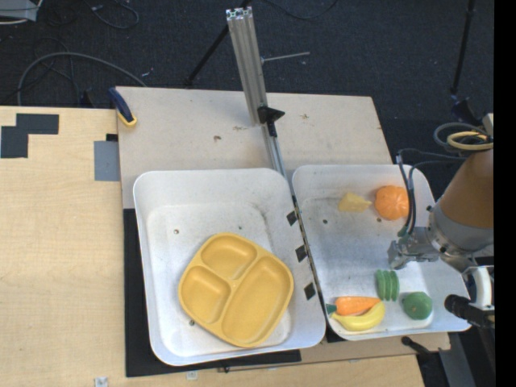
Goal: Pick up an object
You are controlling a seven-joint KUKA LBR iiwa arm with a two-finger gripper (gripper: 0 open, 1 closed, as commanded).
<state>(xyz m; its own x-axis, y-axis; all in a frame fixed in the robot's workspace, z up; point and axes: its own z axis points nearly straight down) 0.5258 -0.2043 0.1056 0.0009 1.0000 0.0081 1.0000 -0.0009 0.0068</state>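
Yellow plastic banana (360, 319) and orange carrot (355, 304) lie nearest us.
We cannot tell the gripper's (402, 254) state above the green ridged toy (387, 285).

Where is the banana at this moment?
The banana lies in the right bin, at its near edge, directly under the carrot and left of the green round fruit.

Two white bins (161, 196) (322, 185). One yellow divided plate (235, 289). One orange (391, 201), one banana (360, 320), one carrot (356, 305), two green items (387, 285) (417, 305), one pale yellow piece (353, 203).
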